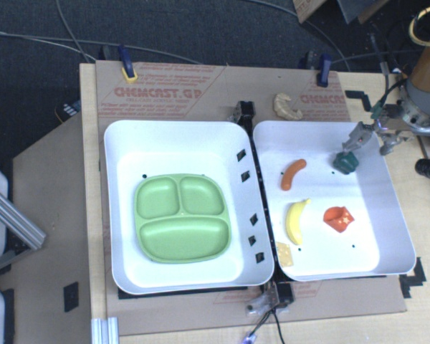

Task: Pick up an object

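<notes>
At the near edge of the desk [172, 310] we see two white bins side by side. The left bin [122, 163] holds a green divided tray [182, 218] lying flat, its three compartments facing up. The right bin [387, 221] carries the loose things: a small tan piece [284, 254] at the near left corner, a yellow banana [295, 221] just above it, a red object [338, 218] to the banana's right, an orange sausage-shaped piece [293, 173] tilted farther back, and a dark teal object [345, 163] near the far right side. Behind the bins, a beige lump [287, 106] rests on the cardboard sheet [201, 84], which is fastened by two blue clamps.

The arm reaches in from the right, and its gripper [358, 140] sits just above the teal object, close to touching it. We cannot tell whether the fingers are apart or together, nor whether they grip the teal object.
</notes>
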You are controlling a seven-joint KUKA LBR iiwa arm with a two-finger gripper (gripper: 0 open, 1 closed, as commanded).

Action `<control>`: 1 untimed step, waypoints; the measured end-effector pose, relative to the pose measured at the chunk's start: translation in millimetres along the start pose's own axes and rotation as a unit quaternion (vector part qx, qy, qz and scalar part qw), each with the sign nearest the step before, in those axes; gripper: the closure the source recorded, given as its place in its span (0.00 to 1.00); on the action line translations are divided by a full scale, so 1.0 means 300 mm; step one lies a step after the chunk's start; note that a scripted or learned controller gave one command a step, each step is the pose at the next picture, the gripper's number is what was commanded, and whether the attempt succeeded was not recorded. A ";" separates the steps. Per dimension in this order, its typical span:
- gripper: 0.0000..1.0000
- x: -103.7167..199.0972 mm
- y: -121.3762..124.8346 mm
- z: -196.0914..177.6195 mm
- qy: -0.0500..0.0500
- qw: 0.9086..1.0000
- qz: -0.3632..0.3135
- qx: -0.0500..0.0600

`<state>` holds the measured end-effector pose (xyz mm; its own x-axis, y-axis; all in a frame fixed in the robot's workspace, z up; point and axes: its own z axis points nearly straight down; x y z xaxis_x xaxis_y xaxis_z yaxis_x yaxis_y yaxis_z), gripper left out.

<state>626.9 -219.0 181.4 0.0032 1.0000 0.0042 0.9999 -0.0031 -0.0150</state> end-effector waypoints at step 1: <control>0.00 0.002 0.012 -0.031 -0.002 1.000 -0.002 -0.007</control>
<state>630.6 -218.4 190.6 -0.0005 1.0000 0.0004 1.0000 0.0005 -0.0002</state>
